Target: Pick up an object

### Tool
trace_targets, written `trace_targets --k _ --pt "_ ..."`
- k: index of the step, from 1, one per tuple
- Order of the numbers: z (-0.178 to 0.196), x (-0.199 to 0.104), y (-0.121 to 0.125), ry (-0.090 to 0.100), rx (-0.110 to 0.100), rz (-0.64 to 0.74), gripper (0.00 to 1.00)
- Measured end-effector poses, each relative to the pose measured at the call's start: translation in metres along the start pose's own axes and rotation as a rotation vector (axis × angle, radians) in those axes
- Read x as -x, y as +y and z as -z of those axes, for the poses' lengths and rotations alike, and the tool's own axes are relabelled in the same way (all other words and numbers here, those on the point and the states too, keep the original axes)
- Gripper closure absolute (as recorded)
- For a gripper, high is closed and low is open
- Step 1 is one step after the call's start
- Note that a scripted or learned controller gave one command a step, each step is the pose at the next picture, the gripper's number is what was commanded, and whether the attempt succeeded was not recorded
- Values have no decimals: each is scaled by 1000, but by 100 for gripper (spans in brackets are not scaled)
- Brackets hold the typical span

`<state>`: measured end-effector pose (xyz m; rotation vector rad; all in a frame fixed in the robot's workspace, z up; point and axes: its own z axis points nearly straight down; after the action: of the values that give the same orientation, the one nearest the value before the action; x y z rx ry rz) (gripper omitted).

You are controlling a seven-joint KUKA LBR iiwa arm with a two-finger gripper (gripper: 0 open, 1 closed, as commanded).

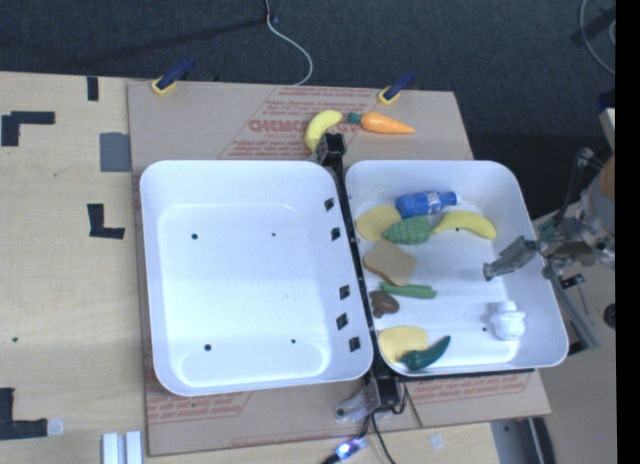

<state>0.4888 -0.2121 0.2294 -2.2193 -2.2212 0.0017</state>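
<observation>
The right bin (533, 207) holds several toy foods. A blue bottle (426, 201) lies at the back, with a yellow banana (466, 223) and a knobbly green piece (408, 231) just in front of it. A yellow disc (375, 222), a brown bread slice (390, 263), a green bean (410, 291) and a small brown item (384, 303) lie along the left side. A yellow piece (401, 338) and a dark green pepper (428, 353) sit at the front. A white object (506, 320) lies front right. My gripper (505, 260) hangs over the bin's right side, above and behind the white object, with nothing seen in it.
The left bin (160, 252) sits beside the right one, joined along a black-clipped seam (345, 252). On the cardboard behind the bins lie a yellow toy (322, 128) and an orange carrot (386, 124). The arm (580, 242) comes in over the right rim.
</observation>
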Motion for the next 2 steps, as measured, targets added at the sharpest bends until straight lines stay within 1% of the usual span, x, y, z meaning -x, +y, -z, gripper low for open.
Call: trace_targets --k 1,2 --pt "10 0 0 0 -1 2 100" --pt "-14 -104 -5 4 -3 9 100"
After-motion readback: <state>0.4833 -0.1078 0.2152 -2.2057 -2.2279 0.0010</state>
